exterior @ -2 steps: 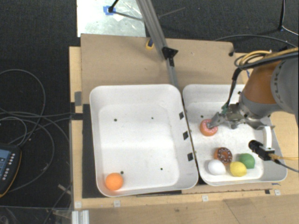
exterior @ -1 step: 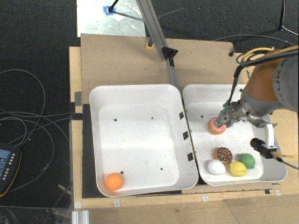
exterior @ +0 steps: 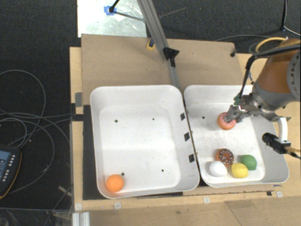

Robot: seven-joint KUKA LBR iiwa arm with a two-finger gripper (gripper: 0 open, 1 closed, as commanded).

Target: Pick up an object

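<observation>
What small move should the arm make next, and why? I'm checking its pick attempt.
Probably lower the claw slightly and close on the pink donut. It sits right at the donut's upper edge in the right bin, with the other items clustered well away near the front.

- Bins (exterior: 141,95): white, dotted with small dark holes.
- Ball (exterior: 114,183): orange.
- Doughnut (exterior: 226,122): pink.
- Second doughnut (exterior: 225,156): brown, coloured sprinkles.
- Egg (exterior: 217,168): white.
- Lemon (exterior: 239,170): yellow.
- Lime (exterior: 249,162): green.
- Arm (exterior: 277,79): grey, orange band.
- Bench (exterior: 122,62): tan.

A wooden desk (exterior: 127,60) carries the bins. Black cables (exterior: 28,126) loop across the dark floor at left, beside a handheld controller (exterior: 8,166). A grey pole (exterior: 153,20) slants overhead.
</observation>
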